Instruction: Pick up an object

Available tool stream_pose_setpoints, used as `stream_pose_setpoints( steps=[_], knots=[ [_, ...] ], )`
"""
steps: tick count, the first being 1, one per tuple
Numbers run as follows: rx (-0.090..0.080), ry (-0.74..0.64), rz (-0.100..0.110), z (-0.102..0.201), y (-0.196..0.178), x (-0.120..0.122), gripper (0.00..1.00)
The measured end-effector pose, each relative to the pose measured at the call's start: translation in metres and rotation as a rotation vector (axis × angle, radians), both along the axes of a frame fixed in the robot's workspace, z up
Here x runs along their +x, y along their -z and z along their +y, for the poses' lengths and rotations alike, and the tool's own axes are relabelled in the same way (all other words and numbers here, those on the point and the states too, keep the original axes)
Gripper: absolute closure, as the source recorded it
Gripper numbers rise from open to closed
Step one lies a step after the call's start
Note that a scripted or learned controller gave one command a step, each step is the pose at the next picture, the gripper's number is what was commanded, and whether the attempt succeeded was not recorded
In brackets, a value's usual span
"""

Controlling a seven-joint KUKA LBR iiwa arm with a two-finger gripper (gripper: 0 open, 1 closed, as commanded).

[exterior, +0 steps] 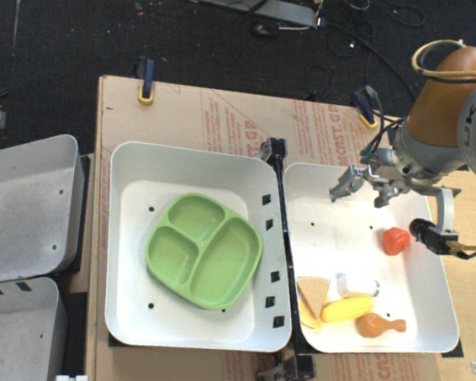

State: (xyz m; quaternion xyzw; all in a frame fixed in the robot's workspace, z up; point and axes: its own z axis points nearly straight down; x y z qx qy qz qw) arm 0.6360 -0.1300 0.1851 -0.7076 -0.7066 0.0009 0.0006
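Observation:
My gripper (361, 191) hangs over the back of the right bin (308, 184), its two fingers spread apart with nothing between them. A small red object (396, 241) lies to the right of and a little nearer than the gripper. Along the bin's front lie a yellow banana (346, 309), a tan wedge (312, 298), an orange drumstick-shaped toy (378, 325) and a small white piece (355, 286).
The left bin (125, 216) holds a green divided plate (205, 250). A black divider strip (281, 241) runs between the bins. White bin lids (17, 204) lie at the far left. Clamps (147, 81) sit on the board's back edge.

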Motion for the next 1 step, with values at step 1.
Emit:
stream_pose_setpoints(
  steps=[1],
  knots=[
    [0.0, -0.004, -0.001, 0.0053, 0.0457, 0.006, 0.0]
  ],
)
